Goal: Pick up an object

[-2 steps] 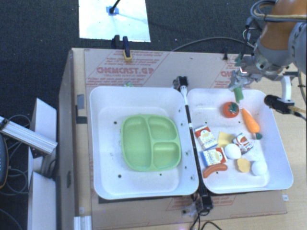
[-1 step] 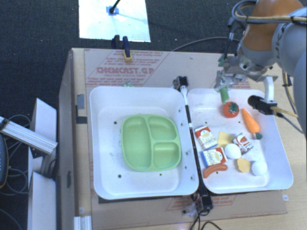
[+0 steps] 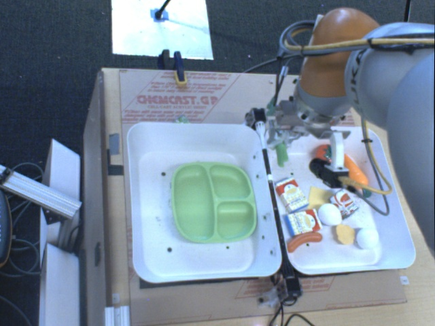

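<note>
Right of centre: pincer (image 3: 281, 143) low over upper left corner of right bin (image 3: 397, 246), just above green stick-like item (image 3: 281, 155); grip state impossible to tell. Lower right: eggs (image 3: 330, 214), sausage (image 3: 304, 241), cartons (image 3: 292, 194).

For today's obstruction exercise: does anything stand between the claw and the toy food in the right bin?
Nothing visible does. The claw hangs at the far left corner of the shallow white right bin, and the small toy food pieces lie uncovered nearby.
</note>
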Controlling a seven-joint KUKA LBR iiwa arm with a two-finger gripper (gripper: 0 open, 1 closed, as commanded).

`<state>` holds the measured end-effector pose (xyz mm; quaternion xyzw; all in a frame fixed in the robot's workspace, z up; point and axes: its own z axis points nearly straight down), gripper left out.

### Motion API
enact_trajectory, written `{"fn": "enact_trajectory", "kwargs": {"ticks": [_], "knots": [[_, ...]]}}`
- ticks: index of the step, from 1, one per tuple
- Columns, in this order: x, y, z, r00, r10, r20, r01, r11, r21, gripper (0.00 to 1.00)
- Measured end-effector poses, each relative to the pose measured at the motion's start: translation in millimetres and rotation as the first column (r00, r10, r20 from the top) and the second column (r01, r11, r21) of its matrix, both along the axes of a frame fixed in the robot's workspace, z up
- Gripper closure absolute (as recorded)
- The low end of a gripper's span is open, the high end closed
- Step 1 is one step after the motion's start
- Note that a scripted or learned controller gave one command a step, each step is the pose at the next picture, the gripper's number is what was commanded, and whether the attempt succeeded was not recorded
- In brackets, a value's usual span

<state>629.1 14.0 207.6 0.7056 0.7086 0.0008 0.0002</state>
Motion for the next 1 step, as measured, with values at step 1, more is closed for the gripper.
{"fn": "enact_trajectory", "kwargs": {"ticks": [1], "knots": [[-78.4, -24.2, 53.0, 1.000, -0.003, 0.000, 0.003, 1.000, -0.001, 1.00]]}}
